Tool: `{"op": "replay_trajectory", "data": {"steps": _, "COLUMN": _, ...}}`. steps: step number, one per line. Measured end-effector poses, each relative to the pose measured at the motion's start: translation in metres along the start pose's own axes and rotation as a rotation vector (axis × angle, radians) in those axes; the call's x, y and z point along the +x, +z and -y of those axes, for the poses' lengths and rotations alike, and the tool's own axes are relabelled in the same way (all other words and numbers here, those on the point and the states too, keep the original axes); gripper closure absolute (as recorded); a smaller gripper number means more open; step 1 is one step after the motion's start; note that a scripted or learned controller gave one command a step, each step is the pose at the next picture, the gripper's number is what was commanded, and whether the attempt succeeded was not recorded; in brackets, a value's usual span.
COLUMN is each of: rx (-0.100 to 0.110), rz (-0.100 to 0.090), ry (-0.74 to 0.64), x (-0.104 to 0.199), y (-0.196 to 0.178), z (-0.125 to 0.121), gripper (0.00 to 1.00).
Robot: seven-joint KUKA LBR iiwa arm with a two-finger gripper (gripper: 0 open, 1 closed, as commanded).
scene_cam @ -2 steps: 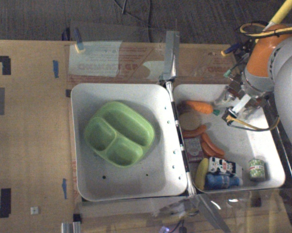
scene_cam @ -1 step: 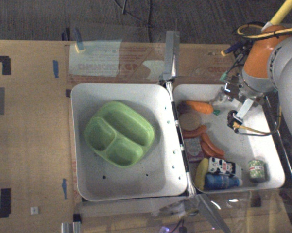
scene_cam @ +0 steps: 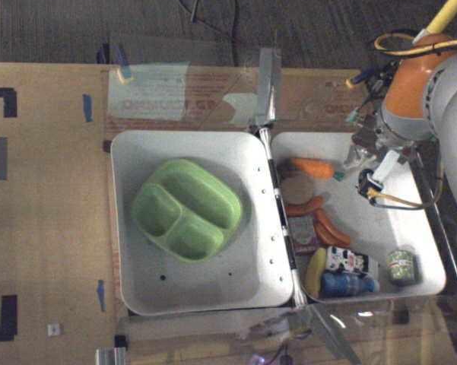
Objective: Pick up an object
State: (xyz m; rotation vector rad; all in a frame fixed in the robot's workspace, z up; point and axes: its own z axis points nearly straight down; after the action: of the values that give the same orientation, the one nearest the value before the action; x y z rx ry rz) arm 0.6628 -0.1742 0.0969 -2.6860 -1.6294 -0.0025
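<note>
The tool (scene_cam: 359,157), open or closed one cannot tell, hangs over the right shallow white bin (scene_cam: 430,280) beside the orange carrot-shaped toy (scene_cam: 313,167), whose rounded body may slip away.

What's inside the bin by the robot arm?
A carrot, two sausages, a banana, a blue bottle, a spotted carton and a small can. They crowd together, so anything under them is hidden.

Arm (scene_cam: 430,90) bends in from the right, gripper (scene_cam: 363,157) angled downward
</note>
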Motion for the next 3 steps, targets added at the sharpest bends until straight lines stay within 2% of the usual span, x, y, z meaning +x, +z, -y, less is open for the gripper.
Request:
{"op": "replay_trajectory", "data": {"steps": 1, "rx": 0.001, "rz": 0.000, "ry": 0.000, "x": 0.000, "y": 0.000, "z": 0.000, "gripper": 0.00}}
{"op": "replay_trajectory", "data": {"steps": 2, "rx": 0.003, "rz": 0.000, "ry": -0.087, "x": -0.022, "y": 0.011, "z": -0.002, "gripper": 0.00}}
{"op": "replay_trajectory", "data": {"steps": 3, "rx": 0.000, "rz": -0.001, "ry": -0.084, "x": -0.023, "y": 0.000, "z": -0.003, "gripper": 1.00}}
